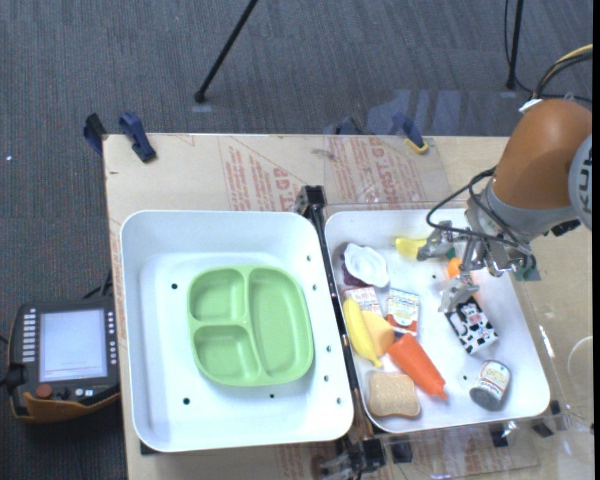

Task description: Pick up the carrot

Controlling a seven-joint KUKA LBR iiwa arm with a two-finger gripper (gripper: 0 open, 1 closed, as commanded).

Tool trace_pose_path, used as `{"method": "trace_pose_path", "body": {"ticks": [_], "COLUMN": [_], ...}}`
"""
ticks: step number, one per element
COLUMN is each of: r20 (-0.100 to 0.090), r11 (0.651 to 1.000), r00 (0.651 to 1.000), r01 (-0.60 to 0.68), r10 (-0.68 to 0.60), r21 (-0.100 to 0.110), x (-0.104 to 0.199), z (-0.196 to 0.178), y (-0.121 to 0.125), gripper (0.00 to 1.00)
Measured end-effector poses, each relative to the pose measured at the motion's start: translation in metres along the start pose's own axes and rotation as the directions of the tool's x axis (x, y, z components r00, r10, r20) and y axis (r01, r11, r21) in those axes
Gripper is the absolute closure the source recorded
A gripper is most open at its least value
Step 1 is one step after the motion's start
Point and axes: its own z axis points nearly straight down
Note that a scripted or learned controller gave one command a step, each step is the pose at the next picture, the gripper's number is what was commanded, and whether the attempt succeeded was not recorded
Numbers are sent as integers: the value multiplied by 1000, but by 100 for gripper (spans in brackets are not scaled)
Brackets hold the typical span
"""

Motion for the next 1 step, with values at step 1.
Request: {"method": "trace_pose_path", "body": {"ticks": [1], "r20": [12], "r11": [960], "r00": [960], "r01": [-281], "r10": [281], "r21": [2], "x": [3], "z": [30], "y": [-21], "gripper": [0]}}
